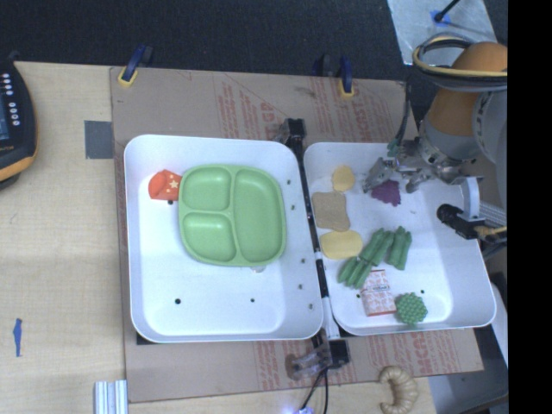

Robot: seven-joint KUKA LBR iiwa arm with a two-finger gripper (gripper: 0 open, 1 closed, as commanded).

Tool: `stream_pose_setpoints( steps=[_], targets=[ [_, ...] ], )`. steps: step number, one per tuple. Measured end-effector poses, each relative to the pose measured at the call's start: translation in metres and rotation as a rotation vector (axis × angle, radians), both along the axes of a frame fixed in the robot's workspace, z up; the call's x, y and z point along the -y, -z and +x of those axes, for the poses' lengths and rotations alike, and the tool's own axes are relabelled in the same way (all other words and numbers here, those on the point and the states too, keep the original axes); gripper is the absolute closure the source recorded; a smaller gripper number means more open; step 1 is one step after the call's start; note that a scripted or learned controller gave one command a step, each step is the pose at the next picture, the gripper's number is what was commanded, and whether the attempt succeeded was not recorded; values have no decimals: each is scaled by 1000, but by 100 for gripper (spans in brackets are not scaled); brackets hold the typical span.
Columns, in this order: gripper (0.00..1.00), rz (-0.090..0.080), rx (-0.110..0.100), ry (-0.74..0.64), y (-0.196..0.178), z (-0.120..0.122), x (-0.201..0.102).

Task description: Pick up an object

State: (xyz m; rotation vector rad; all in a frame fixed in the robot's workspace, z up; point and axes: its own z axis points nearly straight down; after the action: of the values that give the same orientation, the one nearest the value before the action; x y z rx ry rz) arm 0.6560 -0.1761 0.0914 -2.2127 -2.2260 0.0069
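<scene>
The right bin holds several toy foods: a small yellow round piece, a tan slab, a yellow oval, green beans, a red and white packet, a green broccoli head and a purple piece. My gripper hangs low over the bin's far side, right above the purple piece. The wrist hides the fingertips. The left bin carries a green divided plate and a red piece at the plate's left.
A black clip and a metal rail join the two bins in the middle. Blue clamps hold the cardboard at the back. A handset lies far left. A tan curled object rests at the front, outside the bins.
</scene>
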Motion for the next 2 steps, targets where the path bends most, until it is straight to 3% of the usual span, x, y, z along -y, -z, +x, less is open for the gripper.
stream_pose_setpoints(
  steps=[1, 2],
  targets=[
    [100, -1, 3, -2, -13, 1, 1],
    [0, -1, 2, -2, -13, 1, 1]
  ],
)
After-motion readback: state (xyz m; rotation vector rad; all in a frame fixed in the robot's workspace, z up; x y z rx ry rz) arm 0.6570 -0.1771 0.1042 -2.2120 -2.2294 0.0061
